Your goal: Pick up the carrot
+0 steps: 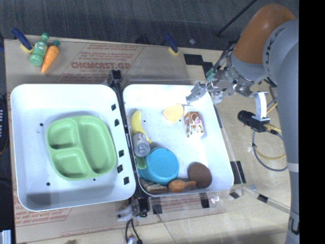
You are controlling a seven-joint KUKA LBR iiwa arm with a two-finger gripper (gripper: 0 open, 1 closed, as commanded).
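Carrot (50,58) on bench, far corner | gripper (197,92) well apart, over right bin (219,136)

Orange carrot (49,59), green divided plate (81,147), blue bowl (162,165), yellow banana (137,124)

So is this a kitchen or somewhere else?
Probably a robot lab, not a kitchen. A grey robot arm reaches over two white bins on a cardboard-covered bench. The food looks like toys: a carrot, a banana and a green divided plate.
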